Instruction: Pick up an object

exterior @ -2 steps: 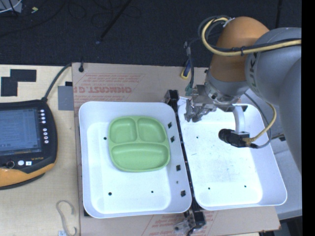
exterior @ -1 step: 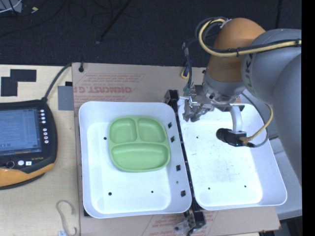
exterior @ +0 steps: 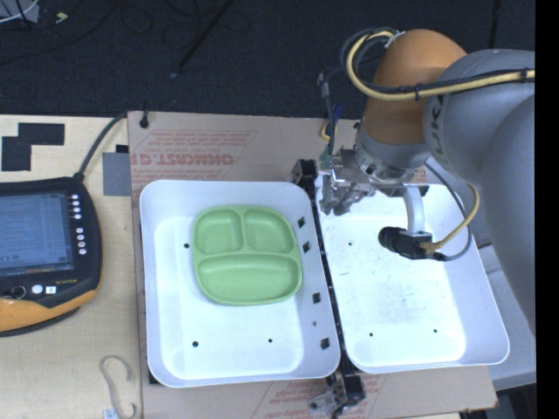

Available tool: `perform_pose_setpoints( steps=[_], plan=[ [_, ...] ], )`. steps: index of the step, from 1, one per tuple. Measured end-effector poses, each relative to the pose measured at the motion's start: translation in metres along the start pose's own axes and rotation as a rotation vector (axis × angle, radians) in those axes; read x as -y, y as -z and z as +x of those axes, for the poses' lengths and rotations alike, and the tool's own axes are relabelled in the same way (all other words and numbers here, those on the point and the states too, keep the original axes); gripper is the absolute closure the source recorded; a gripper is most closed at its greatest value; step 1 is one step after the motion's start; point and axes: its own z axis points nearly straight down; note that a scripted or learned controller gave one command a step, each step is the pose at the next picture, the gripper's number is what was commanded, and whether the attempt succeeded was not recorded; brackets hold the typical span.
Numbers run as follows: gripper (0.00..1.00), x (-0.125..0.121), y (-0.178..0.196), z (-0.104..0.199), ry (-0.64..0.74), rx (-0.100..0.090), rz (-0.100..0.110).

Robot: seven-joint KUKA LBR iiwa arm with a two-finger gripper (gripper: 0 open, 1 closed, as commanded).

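Camera view: green plate (exterior: 246, 256) in left bin (exterior: 166, 339), well left of gripper (exterior: 342, 195).

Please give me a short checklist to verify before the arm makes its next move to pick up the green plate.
1. Target present: a green plastic divided plate lies in the left white bin: ok.
2. Plate flat, nothing on top of it: ok.
3. Gripper above the plate: not ok; it hangs over the right white bin, near the divider at the far corner.
4. Finger opening: cannot tell.
5. Anything already held: cannot tell.
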Motion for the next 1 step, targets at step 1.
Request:
perform_pose_setpoints(
  steps=[1],
  plan=[
    [1.0, 0.004, 0.0108, -0.0136, -0.001, 0.0, -0.001]
  ],
)
